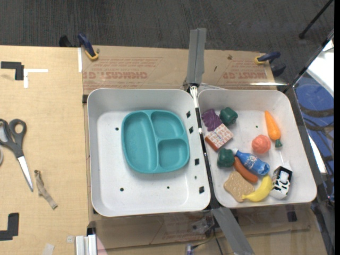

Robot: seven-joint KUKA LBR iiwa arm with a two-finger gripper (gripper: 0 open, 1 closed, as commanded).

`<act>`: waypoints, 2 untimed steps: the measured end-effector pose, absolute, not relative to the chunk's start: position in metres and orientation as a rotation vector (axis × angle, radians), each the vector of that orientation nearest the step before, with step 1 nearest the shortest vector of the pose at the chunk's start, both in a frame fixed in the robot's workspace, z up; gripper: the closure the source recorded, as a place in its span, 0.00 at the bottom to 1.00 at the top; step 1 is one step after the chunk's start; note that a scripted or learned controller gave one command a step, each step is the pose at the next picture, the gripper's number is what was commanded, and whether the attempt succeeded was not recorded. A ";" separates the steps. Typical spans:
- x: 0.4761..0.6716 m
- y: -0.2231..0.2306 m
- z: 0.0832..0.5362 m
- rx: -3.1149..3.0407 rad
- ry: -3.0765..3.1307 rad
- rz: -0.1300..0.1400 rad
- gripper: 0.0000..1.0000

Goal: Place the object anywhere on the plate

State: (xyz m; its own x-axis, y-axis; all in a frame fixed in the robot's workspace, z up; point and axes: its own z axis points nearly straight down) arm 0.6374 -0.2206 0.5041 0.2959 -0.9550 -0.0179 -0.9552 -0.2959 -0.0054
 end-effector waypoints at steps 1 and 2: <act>0.639 -0.220 0.511 -2.509 1.856 0.023 1.00; 0.641 -0.220 0.518 -2.502 1.857 0.029 1.00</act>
State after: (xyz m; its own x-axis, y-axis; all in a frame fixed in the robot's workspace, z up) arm 0.6407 -0.2199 0.5178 0.2892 -0.9568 -0.0304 -0.9573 -0.2891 -0.0095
